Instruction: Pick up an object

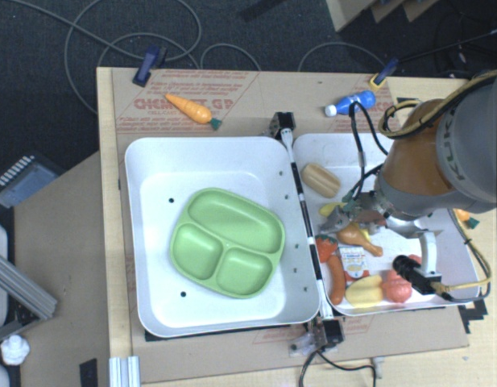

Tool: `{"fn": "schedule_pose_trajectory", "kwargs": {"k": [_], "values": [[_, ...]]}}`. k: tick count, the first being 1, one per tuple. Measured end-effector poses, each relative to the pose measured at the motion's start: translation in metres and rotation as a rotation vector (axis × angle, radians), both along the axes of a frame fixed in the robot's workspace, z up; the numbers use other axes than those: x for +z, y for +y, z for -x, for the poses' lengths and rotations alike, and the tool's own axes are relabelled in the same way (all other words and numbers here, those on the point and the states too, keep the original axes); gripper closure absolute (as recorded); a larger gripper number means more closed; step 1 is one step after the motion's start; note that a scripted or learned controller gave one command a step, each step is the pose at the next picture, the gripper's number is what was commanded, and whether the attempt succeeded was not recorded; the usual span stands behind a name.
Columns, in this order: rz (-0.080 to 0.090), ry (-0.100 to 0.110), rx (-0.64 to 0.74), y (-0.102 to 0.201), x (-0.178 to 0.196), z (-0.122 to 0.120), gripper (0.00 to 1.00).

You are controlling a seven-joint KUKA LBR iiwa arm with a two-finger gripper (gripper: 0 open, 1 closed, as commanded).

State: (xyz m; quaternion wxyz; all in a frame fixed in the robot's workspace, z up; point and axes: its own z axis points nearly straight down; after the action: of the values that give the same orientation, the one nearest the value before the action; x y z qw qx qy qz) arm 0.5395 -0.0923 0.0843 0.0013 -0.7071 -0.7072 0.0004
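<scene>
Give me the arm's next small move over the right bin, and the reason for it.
Probably a short descent straight down onto the pile. The arm hangs over the right bin, and its wrist covers the spot where the toy foods crowd: a chicken drumstick, a sausage, a yellow piece and a red piece. Nothing looks lifted yet.

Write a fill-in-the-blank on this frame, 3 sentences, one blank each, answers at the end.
1. The green divided plate lies in the ____ bin as the camera view shows it.
2. The toy carrot lies outside both bins, on the ____ sheet beyond them.
3. The green divided plate has ____ compartments.

Missing words: left; cardboard; three
</scene>
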Motion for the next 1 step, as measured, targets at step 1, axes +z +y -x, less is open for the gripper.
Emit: {"fn": "schedule_pose_trajectory", "kwargs": {"k": [1], "values": [[0.000, -0.001, -0.001, -0.0042, 0.0001, 0.0078, 0.00]]}}
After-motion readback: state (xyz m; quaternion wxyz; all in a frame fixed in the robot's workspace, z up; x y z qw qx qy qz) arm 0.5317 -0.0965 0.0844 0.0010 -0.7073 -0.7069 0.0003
